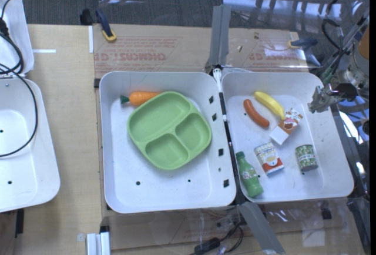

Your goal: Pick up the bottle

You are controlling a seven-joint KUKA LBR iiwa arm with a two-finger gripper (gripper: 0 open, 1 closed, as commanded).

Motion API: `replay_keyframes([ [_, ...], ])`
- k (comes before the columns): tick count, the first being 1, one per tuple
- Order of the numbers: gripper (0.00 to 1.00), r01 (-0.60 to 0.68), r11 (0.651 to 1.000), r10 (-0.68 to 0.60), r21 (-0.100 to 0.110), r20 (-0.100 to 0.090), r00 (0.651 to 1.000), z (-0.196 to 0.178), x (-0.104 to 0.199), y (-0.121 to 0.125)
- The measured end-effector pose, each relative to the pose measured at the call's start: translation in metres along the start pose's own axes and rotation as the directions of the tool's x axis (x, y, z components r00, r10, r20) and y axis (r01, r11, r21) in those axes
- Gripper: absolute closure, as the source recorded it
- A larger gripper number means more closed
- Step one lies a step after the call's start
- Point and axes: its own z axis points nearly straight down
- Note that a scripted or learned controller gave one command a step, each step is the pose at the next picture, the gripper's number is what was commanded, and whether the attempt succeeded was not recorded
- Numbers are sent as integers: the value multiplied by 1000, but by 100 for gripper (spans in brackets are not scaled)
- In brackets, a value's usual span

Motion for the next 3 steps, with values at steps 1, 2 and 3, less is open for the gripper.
replay_keyframes([
  [1, 0, -53, 998, 53, -27, 1, 999, 133, -20, -44],
  [2, 0, -142, 990, 142, -15, 1, 990, 160, 25, -72],
  [3, 0, -248, 969, 248, -2, 2, 969, -131, -21, -75],
])
